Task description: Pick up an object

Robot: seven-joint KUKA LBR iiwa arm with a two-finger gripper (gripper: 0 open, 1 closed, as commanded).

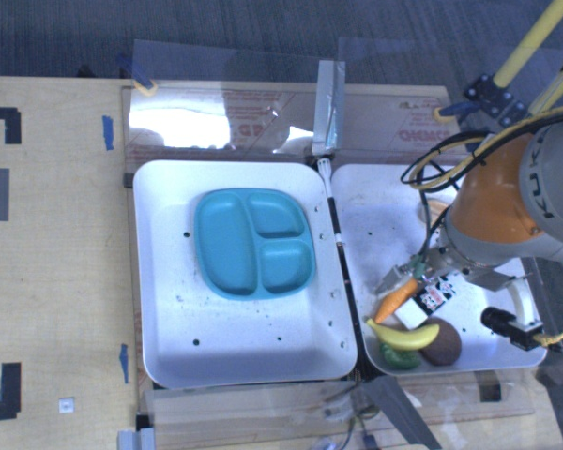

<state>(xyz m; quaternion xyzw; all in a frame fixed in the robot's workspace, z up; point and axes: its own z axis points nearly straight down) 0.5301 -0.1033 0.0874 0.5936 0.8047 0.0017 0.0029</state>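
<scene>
Banana, carrot, perhaps a kiwi — clustered, right bin's near corner.

A robot lab: plywood bench with tape marks, two white bins, cabled arm.

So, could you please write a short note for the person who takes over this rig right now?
Tool: low in the right bin, over the pile near the front edge; whether its fingers are open or shut cannot be seen.
Things: carrot just under the tool, white card beside it, banana in front, a green item and a brown round item at the front rim. A blue divided tray lies in the left bin.
Done: arm is at the pile.
Left: nothing visibly lifted yet; grasp and raise one object.
</scene>
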